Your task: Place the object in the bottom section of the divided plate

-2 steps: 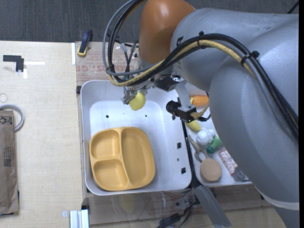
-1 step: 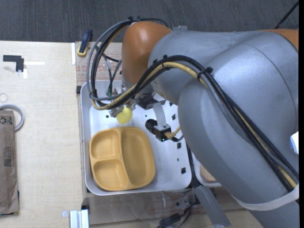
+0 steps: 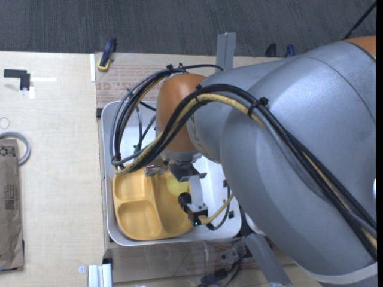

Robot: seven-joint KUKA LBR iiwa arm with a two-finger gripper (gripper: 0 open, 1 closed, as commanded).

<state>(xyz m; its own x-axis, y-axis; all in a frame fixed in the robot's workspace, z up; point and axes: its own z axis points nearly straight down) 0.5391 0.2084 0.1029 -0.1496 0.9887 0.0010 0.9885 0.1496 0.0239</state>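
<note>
A yellow-orange divided plate [image 3: 140,211] lies flat in the lower left part of a white bin [image 3: 106,160], its raised ridges parting it into sections, while a small pale yellow object [image 3: 175,187] shows at its right side, half hidden.

Blue-and-yellow tool [image 3: 107,53] at bench's far edge; black bracket [image 3: 17,76] far left; brown paper bag [image 3: 10,202] and grey ring [image 3: 20,145] left.
</note>
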